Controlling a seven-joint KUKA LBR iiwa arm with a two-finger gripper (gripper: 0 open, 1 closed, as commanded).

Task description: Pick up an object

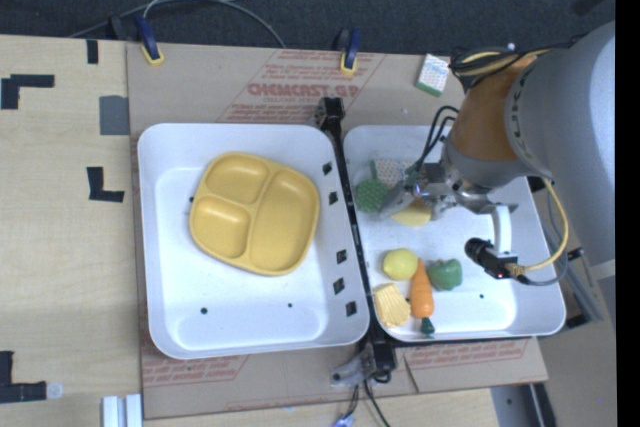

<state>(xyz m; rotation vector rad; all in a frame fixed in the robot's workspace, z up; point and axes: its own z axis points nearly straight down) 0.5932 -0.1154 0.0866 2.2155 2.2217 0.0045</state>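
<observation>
Gripper (428, 193) is low in the right bin (535, 315), over a pale yellow piece (412, 214) beside green broccoli (370, 196). Can't tell if the fingers are spread or pinching. Nothing visibly lifted, so the pick looks undone. Piece's long axis runs roughly left-right.

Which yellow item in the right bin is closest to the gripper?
The pale yellow piece right at the gripper, near the broccoli. The lemon and corn lie farther toward the front.
</observation>
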